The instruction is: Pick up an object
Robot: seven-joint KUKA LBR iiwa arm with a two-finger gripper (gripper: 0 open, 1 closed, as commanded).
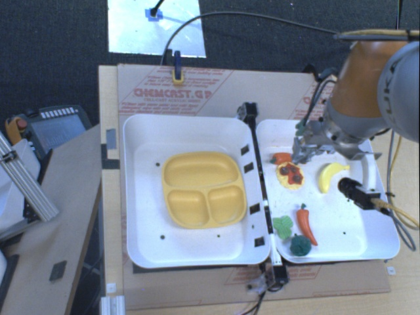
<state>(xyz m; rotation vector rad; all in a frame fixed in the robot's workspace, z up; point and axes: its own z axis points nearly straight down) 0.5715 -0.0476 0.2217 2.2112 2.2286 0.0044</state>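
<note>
in the left bin (141, 143) you've got just the yellow divided tray (201, 189), sitting flat in the middle, probably a drop-off spot more than a target. over in the right bin (374, 241) is where all the loose stuff lives, so that's where the arm is working: a small pizza slice (290, 174), a banana (330, 176), a carrot (306, 224), and two green bits, a lighter one (283, 226) and a darker broccoli (300, 245), near the front edge. the gripper (303, 151) is hanging low just above the pizza slice, next to something small and orange-red (282, 157). can't tell from this angle how wide it's set, and you can't see anything pinched in it.
</note>
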